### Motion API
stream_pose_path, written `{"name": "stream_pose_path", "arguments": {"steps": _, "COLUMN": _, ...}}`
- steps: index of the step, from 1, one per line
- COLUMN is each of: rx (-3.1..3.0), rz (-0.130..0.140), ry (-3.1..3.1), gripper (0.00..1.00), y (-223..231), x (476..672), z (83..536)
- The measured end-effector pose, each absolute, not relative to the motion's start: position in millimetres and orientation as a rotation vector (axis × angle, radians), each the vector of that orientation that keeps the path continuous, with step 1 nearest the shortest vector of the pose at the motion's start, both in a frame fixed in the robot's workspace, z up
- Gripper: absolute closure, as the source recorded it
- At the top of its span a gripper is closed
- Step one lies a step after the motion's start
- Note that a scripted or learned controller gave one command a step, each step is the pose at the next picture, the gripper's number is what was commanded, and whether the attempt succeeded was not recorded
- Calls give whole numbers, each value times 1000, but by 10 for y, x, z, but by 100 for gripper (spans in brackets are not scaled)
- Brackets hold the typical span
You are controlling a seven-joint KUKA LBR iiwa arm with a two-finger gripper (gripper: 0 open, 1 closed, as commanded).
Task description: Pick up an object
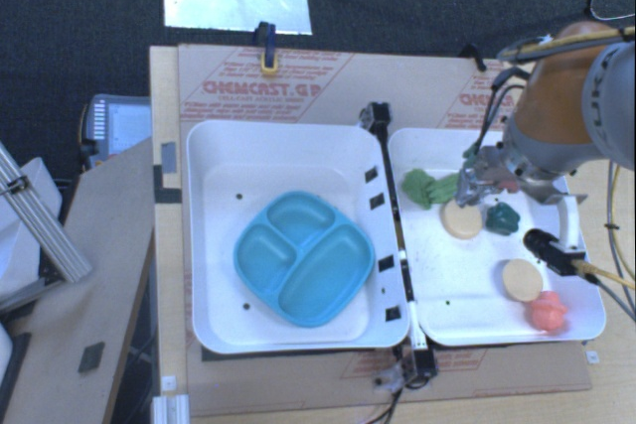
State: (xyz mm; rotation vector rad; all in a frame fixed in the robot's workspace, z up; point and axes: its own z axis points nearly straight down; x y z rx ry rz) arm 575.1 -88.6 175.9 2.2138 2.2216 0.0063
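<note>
1. My pincer hangs low in the right bin; I cannot tell its state.
2. The pale disc lies just below it toward the camera, with the green lump beside it on the left.
3. The disc has no long axis.

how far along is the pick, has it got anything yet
Done: the arm has reached into the right bin, with the pincer low among the objects. In hand: nothing visibly gripped; it sits by the green object and the tan disc. Left: grasp and lift one. The teal piece, second disc and pink object lie untouched.
</note>
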Motion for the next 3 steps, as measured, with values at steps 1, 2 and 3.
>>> {"name": "stream_pose_path", "arguments": {"steps": 1, "rx": 2213, "rz": 7, "ry": 2222, "gripper": 100, "y": -873, "x": 5733, "z": 2398}}
{"name": "stream_pose_path", "arguments": {"steps": 2, "rx": 2215, "rz": 3, "ry": 2224, "gripper": 100, "y": -874, "x": 5743, "z": 2580}}
{"name": "stream_pose_path", "arguments": {"steps": 3, "rx": 2211, "rz": 4, "ry": 2232, "gripper": 100, "y": -331, "x": 5720, "z": 2473}}
